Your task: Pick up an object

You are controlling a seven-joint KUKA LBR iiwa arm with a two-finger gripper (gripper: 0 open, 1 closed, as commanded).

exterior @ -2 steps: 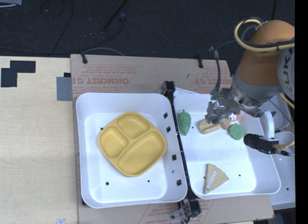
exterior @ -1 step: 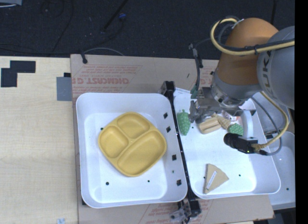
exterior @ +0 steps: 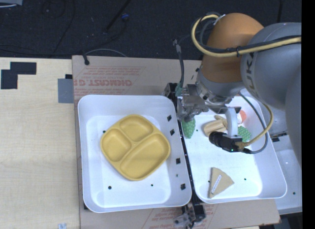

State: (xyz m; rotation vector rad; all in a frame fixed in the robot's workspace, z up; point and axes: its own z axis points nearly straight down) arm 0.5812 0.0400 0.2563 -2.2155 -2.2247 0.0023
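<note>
The gripper [exterior: 188, 116] hangs low at the right bin's [exterior: 268, 183] left edge, just above a green object [exterior: 189, 127]; whether it touches or grips it, I cannot tell. A tan wedge [exterior: 219, 180] lies near that bin's front, and a yellow plate [exterior: 136, 146] sits in the left bin [exterior: 93, 124].

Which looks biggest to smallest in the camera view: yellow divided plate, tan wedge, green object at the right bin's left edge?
1. Yellow divided plate, clearly largest.
2. Tan wedge.
3. Green object, though the gripper partly covers it, so its full size is unsure.
</note>
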